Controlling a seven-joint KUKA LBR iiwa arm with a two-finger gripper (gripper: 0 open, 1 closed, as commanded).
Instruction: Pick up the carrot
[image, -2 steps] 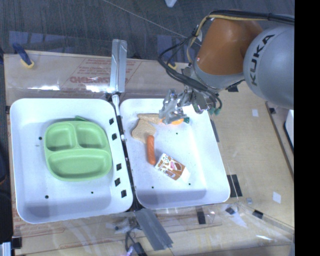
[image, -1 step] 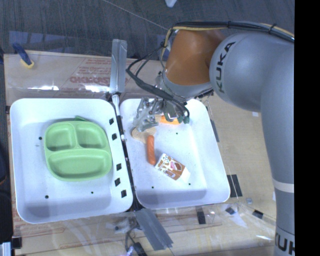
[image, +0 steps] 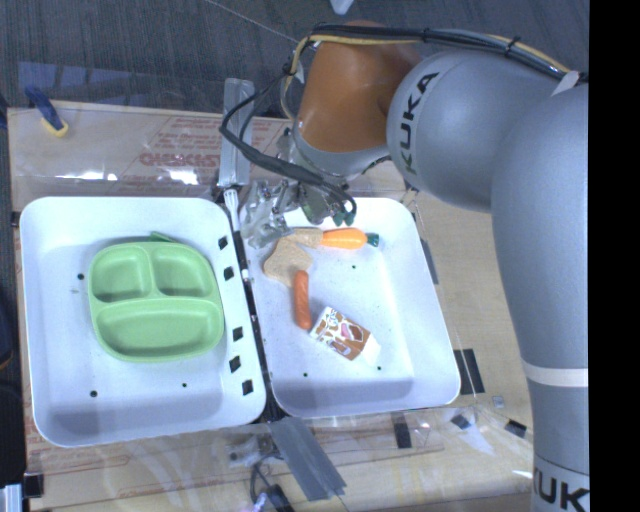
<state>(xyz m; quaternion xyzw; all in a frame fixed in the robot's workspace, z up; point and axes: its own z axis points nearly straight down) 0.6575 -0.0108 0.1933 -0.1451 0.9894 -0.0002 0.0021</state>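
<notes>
My arm (image: 480, 150) comes in from the right of the frame and bends over the top of the right bin (image: 420, 350). My gripper (image: 268, 215) hangs at that bin's upper left corner, just left of the carrot (image: 345, 239). The carrot lies on its side near the bin's top edge, green end pointing right. Below it sit a tan bread slice (image: 283, 260), a sausage (image: 302, 299) and a small packet (image: 343, 335). In the left bin (image: 50, 380), a green divided plate (image: 156, 300) rests near the middle.
</notes>
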